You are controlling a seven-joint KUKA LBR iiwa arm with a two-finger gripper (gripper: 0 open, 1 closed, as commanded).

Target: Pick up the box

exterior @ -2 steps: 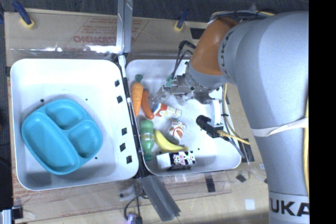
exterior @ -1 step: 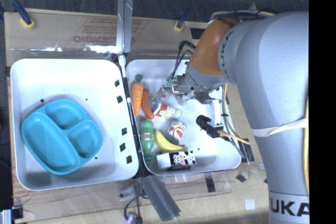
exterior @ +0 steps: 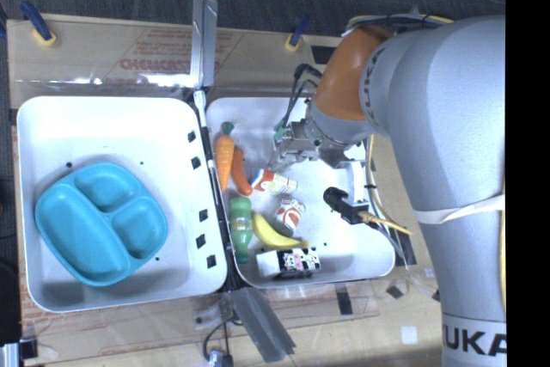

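The box [exterior: 289, 261], white with black cow-like patches, lies on its side at the front edge of the right bin [exterior: 378, 249]. My gripper [exterior: 287, 147] hangs over the back middle of that bin, well behind the box and apart from it. A small red-and-white packet [exterior: 273, 182] lies just in front of the gripper. Nothing shows held in the gripper.
Along the right bin's left wall lie a carrot [exterior: 223, 161], a red sausage-like piece [exterior: 240, 176], a green bottle [exterior: 241, 224] and a banana [exterior: 273, 233]. A red-and-white can [exterior: 290, 211] sits mid-bin. The left bin [exterior: 51, 120] holds a blue divided plate [exterior: 99, 223].
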